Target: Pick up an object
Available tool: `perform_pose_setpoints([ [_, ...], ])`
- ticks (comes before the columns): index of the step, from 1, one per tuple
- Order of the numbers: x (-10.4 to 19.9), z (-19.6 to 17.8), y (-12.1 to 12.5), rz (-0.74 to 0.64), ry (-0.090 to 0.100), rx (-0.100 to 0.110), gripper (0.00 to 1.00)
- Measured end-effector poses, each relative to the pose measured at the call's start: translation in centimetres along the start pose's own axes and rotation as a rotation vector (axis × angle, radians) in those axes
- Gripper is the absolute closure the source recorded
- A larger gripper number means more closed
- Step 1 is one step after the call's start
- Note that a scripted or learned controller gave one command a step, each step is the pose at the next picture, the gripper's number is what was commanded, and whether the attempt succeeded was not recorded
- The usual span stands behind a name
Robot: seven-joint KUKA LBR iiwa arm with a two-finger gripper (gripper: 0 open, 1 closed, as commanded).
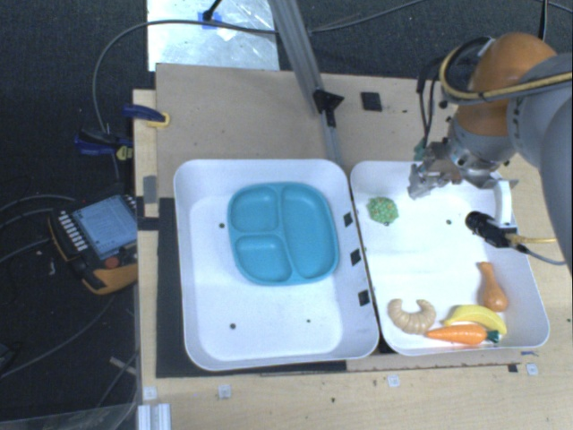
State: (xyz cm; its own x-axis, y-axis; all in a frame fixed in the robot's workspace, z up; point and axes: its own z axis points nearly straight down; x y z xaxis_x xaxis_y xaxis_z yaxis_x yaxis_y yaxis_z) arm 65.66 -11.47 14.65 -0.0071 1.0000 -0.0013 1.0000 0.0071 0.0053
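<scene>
**Q:** Two bins — what sits in each?

**A:** The left bin (201,330) carries a blue divided plate (282,233), set toward its twelve o'clock half. The right bin (430,258) has a small green broccoli piece (383,210) near its eleven o'clock corner, lying alone on the white floor.

**Q:** And along the near edge?

**A:** At the right bin's five o'clock corner there is a cluster: a pale croissant (411,315), an orange carrot (458,334) just beside it, a yellow banana (479,316) touching the carrot, and a brown gourd-shaped piece (491,287) at about four o'clock.

**Q:** Where is the gripper?

**A:** The gripper (423,186) hangs over the right bin's twelve o'clock rim — at three o'clock from the broccoli, near it but apart. The arm (506,79) with its orange band rises behind.

**Q:** Open or closed?

**A:** I cannot tell; nothing is visibly held in it.
</scene>
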Motion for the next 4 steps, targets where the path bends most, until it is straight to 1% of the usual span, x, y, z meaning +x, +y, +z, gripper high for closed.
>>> perform_pose_setpoints([
  [1,-0.1,-6.5,0.5,0.001,0.000,-0.003,1.00],
  [2,0.9,-11.7,0.9,-0.001,0.001,-0.003,1.00],
  [3,0.9,-15.6,1.0,0.000,0.001,-0.001,1.00],
  [4,5.1,-14.1,-1.9,0.000,0.002,0.006,1.00],
])
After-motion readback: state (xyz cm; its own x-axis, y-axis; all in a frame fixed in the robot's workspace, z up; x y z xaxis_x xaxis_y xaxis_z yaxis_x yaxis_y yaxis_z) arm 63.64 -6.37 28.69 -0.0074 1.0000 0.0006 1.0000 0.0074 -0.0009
